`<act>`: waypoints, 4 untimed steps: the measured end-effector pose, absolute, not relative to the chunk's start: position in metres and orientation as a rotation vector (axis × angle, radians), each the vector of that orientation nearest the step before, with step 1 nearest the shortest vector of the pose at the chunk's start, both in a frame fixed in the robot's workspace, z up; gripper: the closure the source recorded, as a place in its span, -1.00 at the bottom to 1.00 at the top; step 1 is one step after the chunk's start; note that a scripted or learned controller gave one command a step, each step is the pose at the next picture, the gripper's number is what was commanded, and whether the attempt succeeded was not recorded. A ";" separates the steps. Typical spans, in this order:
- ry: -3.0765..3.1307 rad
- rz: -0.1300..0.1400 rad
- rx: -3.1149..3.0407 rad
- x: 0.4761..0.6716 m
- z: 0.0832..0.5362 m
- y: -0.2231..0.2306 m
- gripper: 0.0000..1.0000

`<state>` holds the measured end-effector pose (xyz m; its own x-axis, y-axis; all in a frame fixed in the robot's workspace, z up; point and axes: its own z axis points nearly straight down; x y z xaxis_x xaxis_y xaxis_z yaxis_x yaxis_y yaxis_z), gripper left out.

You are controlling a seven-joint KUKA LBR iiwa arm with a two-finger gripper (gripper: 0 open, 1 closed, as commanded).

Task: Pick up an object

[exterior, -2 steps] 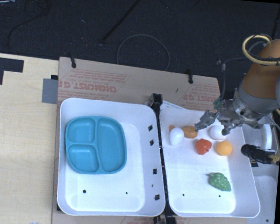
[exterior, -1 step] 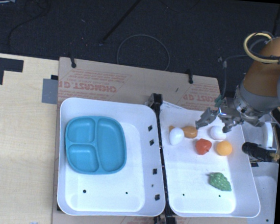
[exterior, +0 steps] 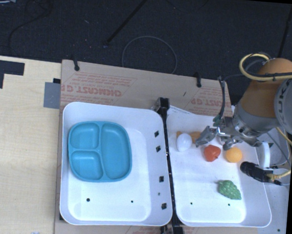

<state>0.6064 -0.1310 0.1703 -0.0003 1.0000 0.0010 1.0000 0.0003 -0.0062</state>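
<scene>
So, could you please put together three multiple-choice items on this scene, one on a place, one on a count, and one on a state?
1. Where does the blue divided plate lie?
A. left bin
B. right bin
C. on the wooden bench

2. How many compartments has the plate?
A. two
B. three
C. five

3. How does the green item lie?
A. lifted by the arm
B. on the plate
C. on the bin floor, apart from the gripper

Answers:
1 A: the blue divided plate sits in the left bin.
2 B: three hollows show.
3 C: the green item rests in the right bin, below the gripper.
</scene>
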 end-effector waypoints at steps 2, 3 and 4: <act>-2.234 -0.012 -2.244 0.619 0.123 -0.137 -1.00; -2.212 0.004 -2.228 0.612 0.123 -0.134 1.00; -2.224 -0.002 -2.221 0.619 0.174 -0.127 1.00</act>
<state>0.6193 -0.1272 0.1738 -0.0011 1.0000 -0.0002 1.0000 0.0011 0.0021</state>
